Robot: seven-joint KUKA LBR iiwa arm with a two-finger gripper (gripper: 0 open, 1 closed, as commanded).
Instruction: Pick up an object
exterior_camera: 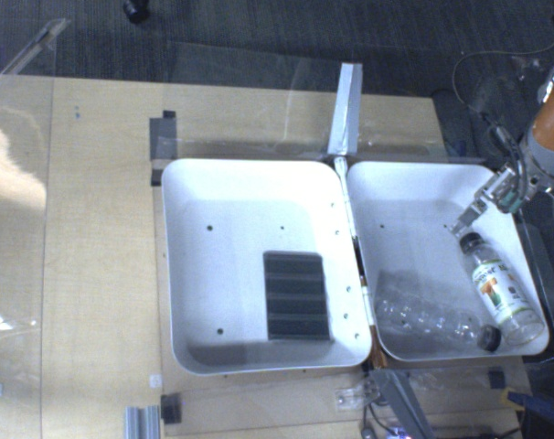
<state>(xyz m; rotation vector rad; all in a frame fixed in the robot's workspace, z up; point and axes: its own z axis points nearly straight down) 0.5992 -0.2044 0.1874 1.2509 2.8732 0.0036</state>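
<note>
My gripper (471, 216) hangs over the upper right part of the right bin (396, 190), pointing down and to the left. Nothing shows in its grasp. Just below its tip lies a clear plastic bottle (499, 288) with a dark cap and a white, green and orange label, along the bin's right wall. A second clear bottle (431, 320) with a black cap lies across the bin's front. A black ridged rectangular block (295, 294) rests flat in the left bin (213, 199).
The two white bins sit side by side on a wooden bench (85, 245), split by a grey metal bar (344, 117). Black clamps (164, 140) stand at the left bin's corners. Cables run along the bench's right side (496, 90).
</note>
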